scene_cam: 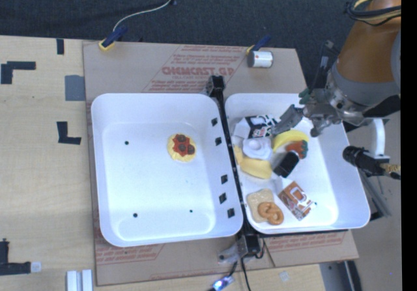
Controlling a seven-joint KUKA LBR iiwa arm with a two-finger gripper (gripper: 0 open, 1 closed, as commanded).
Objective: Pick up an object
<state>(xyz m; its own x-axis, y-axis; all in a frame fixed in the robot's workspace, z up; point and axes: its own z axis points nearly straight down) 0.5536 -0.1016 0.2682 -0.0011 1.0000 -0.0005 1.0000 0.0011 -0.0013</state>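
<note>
The right bin (345, 202) holds several items: a black-and-white packet (259, 127), a white cup (256, 148), a pale yellow wedge (255, 168), a yellow banana shape (288, 138) with a red piece (298, 148) beside it, a black block (285, 165), a pretzel (268, 209) and a brown-and-white packet (298, 200). My gripper (297, 129) hangs over the upper part of this bin, just above the banana shape. It is open, with its fingers spread and nothing between them. A small yellow disc with red topping (182, 148) lies alone in the left bin (117, 172).
Both bins sit on a cardboard sheet (189, 71). A small silver cylinder (262, 59) stands behind the right bin. A cable with a yellow-and-blue clip (112, 38) lies at the back left. A black divider (223, 146) runs between the bins.
</note>
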